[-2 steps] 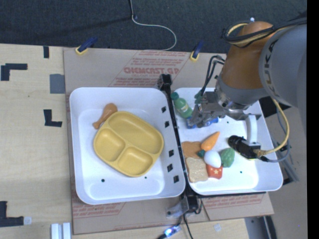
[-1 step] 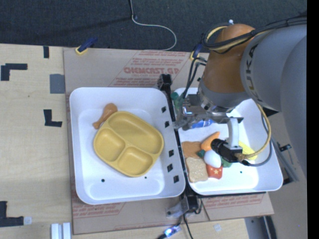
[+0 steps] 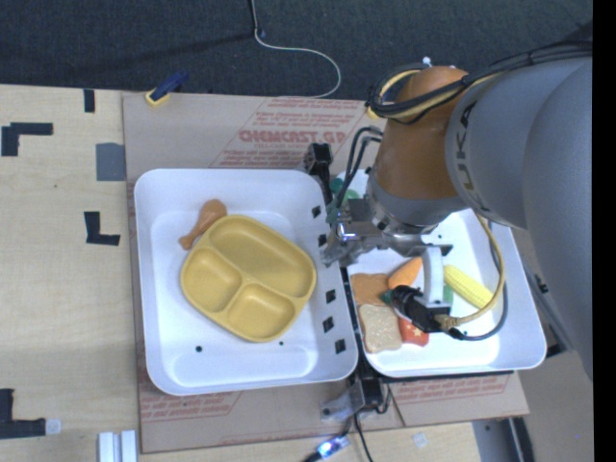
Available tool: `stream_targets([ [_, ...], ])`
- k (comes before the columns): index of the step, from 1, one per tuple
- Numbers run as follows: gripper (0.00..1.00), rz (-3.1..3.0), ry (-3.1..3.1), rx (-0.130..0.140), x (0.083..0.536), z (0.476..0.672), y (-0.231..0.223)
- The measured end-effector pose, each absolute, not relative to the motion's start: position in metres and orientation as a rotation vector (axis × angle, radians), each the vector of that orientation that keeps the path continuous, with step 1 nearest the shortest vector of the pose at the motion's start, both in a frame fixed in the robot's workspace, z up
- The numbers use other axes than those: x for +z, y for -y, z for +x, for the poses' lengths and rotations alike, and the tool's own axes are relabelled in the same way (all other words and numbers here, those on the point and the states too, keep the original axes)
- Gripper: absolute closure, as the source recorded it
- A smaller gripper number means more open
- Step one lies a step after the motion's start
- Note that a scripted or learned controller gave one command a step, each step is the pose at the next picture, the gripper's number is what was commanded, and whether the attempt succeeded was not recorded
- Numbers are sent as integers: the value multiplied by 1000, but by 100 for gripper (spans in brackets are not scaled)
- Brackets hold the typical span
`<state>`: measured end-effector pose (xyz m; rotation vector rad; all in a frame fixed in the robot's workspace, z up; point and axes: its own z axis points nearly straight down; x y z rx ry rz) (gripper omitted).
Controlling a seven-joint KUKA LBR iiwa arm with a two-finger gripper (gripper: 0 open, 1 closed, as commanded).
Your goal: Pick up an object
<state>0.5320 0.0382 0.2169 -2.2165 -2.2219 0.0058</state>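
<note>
The arm reaches in from the right and bends down over the right bin, its orange band above that bin's upper left part. The gripper sits low at the right bin's left wall, just beside the divide between the two bins. Its tip is hidden among grey metal parts, so I cannot tell how far the claw is open, and nothing can be seen in its hold. The things to pick from lie in both bins. In the right bin a cluster of toy food lies just right of and below the gripper: a tan bread slice near the lower left corner, a brown-orange piece just above it, a carrot beside that, a small red piece touching the bread's right edge, and a corn cob further right, tilted. In the left bin a yellow divided plate lies flat near the middle, with a tan drumstick at its upper left edge, touching or nearly touching it. Both bins rest on a cardboard sheet. A small yellow and blue thing lies at the sheet's upper left corner.
</note>
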Motion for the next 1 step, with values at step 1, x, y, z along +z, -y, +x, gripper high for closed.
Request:
stream_targets([
  [1,100,-2218,2223,3,215,541,-46],
])
